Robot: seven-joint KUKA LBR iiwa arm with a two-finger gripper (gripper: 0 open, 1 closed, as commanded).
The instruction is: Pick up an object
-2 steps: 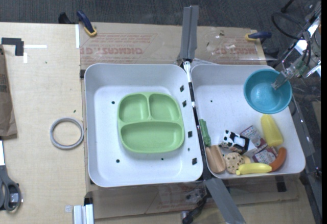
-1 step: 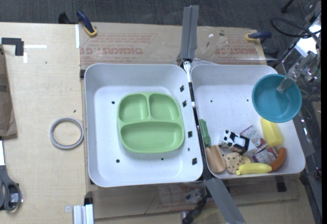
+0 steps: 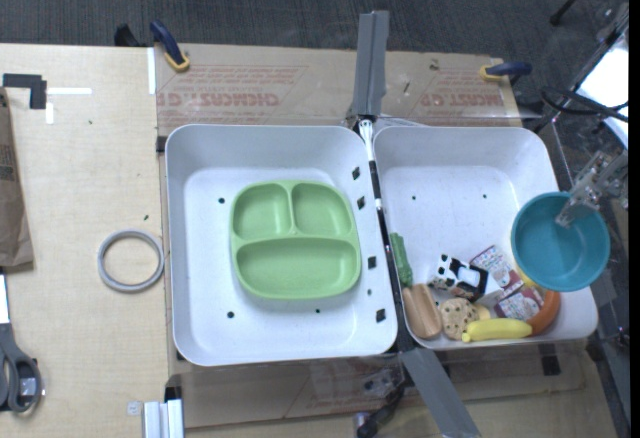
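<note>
On the wooden bench (image 3: 80, 176), the right white bin (image 3: 460, 166) holds a round teal plastic bowl (image 3: 560, 241) (mouth up, no long axis) gripped at its rim by the closed gripper (image 3: 578, 209).

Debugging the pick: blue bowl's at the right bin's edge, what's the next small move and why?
Probably lift straight up a little. The tool sits at the blue bowl's far rim, and the bowl overhangs the right bin's wall above the toy food pile. Whether the grip is firm can't be told.
</note>
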